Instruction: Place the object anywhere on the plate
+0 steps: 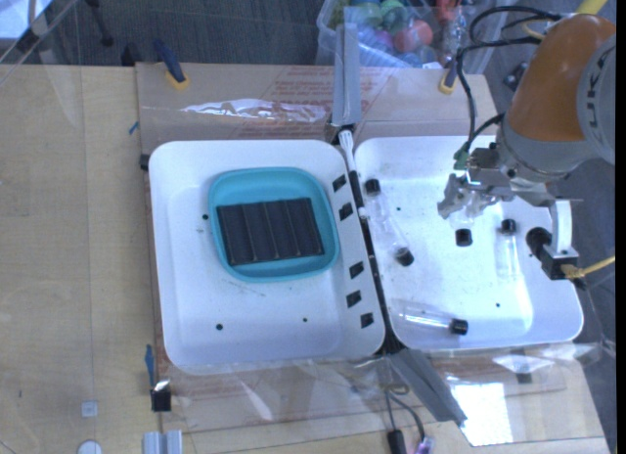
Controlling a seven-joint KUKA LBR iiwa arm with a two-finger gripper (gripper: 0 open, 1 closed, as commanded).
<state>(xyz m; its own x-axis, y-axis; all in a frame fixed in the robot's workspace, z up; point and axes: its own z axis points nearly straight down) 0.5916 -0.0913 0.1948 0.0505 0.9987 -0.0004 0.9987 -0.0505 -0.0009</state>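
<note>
1. The dark, ribbed, rectangular slab (269, 231) lies flat inside the teal, rounded-square plastic plate (227, 191), covering most of the plate's floor.
2. The slab's long axis runs left to right in the camera view, with the right end a touch higher than the left. Its grooves run across the short way, dividing it into four strips.
3. The plate sits in the left shallow white bin (186, 325), toward the bin's upper middle.
4. The gripper (468, 194) hangs over the right shallow white bin (558, 320), in its upper part, below the arm's orange band (558, 75).
5. Whether the gripper is open or closed cannot be told; the view is too blurred there. Nothing is seen held in it.
6. The slab lies well apart from the gripper, off to the gripper's left in the view and across the wall between the two bins.
7. On the right bin's floor there is a clear tube with a black cap (430, 321) near the front edge, plus a few small black pieces, one (463, 237) just below the gripper.
8. Both bins rest on the bench (68, 247).
</note>
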